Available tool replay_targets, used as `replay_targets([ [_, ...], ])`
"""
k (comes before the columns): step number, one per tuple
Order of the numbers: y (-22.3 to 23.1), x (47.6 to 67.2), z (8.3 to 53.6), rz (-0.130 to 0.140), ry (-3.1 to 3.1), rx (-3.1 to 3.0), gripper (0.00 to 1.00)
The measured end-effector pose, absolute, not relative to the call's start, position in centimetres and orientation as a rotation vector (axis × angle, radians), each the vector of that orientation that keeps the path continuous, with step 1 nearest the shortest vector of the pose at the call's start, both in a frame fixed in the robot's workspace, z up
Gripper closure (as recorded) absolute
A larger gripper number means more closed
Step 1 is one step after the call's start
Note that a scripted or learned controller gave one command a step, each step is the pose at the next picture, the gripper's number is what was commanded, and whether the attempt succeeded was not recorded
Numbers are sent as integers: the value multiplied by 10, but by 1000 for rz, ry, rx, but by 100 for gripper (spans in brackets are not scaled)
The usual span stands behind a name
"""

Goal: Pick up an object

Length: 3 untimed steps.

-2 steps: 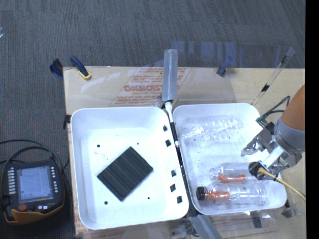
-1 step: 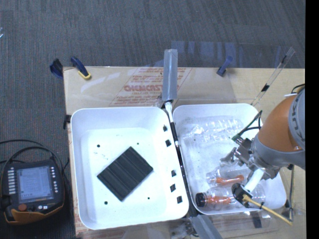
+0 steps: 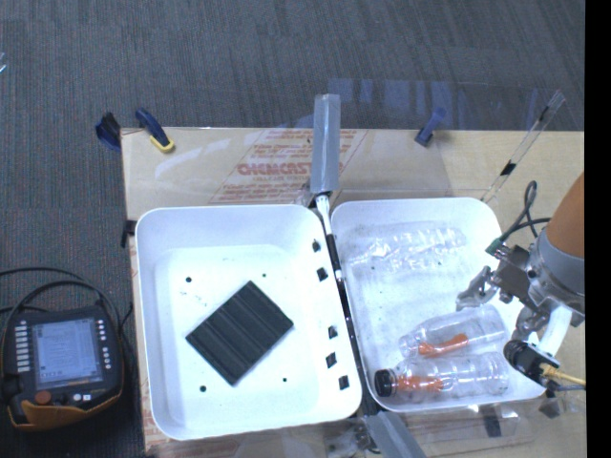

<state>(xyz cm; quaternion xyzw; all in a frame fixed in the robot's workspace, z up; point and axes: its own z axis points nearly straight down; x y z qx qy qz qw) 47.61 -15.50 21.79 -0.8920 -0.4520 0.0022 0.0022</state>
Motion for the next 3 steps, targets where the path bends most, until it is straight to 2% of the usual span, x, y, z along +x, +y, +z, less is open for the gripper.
replay_targets([
  [1, -126, 482, 113, -17, -1639, -2690, 0],
  [2, -135, 492, 95, -16, -2127, -2321, 0],
  [3, -134, 492, 104, -18, -2119, -2324, 100],
])
